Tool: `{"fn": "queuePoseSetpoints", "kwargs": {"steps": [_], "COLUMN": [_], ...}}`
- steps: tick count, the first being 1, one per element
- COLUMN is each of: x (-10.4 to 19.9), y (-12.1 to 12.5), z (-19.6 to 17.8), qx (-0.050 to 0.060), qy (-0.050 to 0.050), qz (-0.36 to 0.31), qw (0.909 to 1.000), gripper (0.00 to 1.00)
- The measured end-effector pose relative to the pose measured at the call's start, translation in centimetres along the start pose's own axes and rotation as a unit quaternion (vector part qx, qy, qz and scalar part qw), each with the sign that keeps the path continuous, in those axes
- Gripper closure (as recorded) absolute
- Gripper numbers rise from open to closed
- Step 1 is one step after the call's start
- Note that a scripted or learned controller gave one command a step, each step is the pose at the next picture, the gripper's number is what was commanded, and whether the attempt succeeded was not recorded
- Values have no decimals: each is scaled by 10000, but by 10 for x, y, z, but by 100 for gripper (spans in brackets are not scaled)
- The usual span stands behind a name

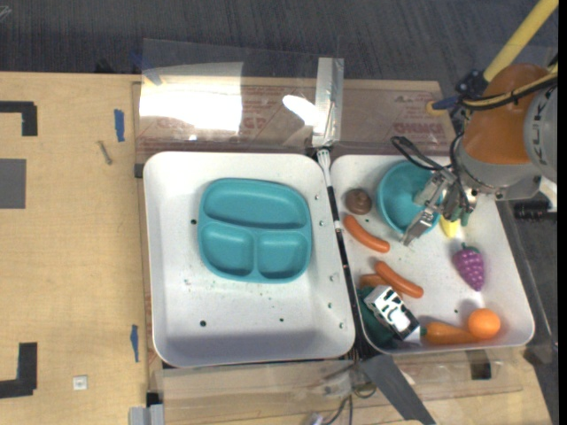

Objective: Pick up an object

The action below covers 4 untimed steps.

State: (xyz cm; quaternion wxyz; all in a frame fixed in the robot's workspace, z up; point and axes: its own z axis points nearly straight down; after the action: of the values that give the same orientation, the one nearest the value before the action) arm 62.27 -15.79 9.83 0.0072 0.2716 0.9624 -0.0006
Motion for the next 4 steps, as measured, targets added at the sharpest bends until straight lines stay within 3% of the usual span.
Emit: {"fn": "queuePoseSetpoints", "kwargs": {"steps": [1, 2, 3, 4], "x": [3, 36, 20, 36], "y": [40, 49, 10, 39], "z": [9, 9, -11, 8], "qx": [4, 2, 19, 4], "qy": [35, 30, 38, 31], "qz": [1576, 2222, 2997, 1875], "qw": [9875, 9750, 9540, 9823], "gripper": [0, 0, 0, 0]}}
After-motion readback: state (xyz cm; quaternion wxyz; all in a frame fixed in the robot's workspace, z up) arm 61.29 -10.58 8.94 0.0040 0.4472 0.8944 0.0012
